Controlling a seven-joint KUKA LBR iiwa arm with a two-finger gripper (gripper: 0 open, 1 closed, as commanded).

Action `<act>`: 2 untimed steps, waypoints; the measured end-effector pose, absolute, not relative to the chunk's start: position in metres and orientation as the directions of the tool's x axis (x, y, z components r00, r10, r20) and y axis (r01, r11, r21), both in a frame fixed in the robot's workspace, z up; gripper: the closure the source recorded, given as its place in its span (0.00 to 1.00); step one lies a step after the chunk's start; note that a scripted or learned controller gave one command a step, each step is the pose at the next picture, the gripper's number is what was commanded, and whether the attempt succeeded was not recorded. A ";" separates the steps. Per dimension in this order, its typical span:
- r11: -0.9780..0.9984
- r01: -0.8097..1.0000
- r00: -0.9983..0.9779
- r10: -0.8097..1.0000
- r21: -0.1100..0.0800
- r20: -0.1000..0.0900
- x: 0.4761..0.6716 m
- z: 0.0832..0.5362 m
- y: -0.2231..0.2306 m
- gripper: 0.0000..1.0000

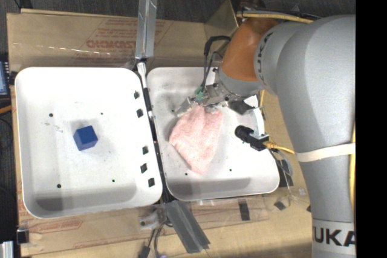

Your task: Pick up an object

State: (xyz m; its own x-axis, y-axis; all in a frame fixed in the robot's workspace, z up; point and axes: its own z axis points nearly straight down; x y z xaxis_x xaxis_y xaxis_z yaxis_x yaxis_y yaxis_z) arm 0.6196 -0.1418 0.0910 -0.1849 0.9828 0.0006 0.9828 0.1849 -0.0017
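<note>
Now L bin w/ blue cube; R bin w/ pink cloth, jaws' state unclear.

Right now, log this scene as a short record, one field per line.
arm: grey KUKA arm reaching in from the view's right, over the right bin
gripper: gripper at the upper end of the pink cloth
left bin: left bin holds a blue cube
right bin: right bin holds a pink cloth, crumpled, near its middle
divider: metal bar runs between the bins
grasp: cannot tell whether the cloth is gripped
</note>
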 end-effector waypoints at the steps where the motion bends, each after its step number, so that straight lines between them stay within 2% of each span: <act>1: 0.222 0.975 -0.222 0.975 -0.002 0.002 0.594 0.091 -0.165 0.00; 2: 0.225 0.974 -0.225 0.974 -0.005 0.003 0.595 0.099 -0.165 1.00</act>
State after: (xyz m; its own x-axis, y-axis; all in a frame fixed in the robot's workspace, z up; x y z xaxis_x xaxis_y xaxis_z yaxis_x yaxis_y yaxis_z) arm 0.5949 -0.1651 0.0994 -0.2246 0.9745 0.0025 0.9744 0.2246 -0.0055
